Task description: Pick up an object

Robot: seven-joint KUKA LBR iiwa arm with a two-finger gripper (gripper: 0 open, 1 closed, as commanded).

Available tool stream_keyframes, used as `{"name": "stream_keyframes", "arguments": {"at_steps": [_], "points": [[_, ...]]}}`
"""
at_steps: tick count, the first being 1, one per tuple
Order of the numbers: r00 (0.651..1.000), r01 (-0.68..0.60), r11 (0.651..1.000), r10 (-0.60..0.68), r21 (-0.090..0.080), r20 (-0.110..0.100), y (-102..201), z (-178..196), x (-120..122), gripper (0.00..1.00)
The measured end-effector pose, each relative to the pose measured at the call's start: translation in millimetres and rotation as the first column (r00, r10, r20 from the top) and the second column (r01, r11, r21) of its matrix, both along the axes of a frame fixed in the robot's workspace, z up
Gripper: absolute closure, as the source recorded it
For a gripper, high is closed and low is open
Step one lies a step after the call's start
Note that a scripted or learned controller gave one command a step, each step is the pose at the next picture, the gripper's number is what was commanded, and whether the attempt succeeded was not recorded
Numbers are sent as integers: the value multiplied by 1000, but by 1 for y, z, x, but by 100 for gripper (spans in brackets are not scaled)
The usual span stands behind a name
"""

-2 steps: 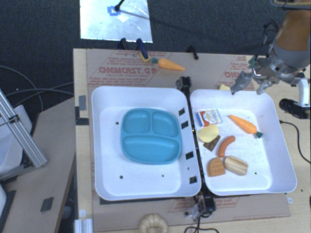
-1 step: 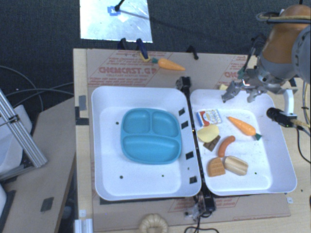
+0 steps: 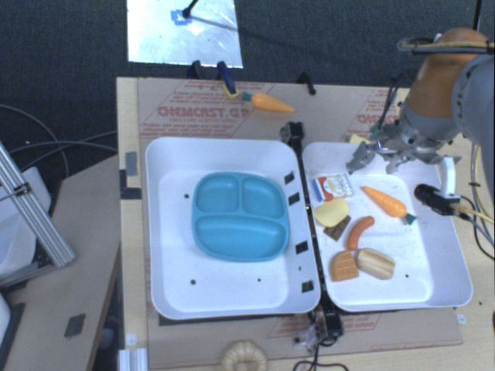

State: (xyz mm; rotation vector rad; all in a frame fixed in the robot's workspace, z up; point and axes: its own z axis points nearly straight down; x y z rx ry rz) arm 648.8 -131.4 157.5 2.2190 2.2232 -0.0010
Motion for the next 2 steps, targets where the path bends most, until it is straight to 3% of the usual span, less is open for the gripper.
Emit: {"name": "stream_keyframes", "arguments": {"at_steps": [2], "points": [[1000,0,1000,0,2,4,0,-70,0,0]]}}
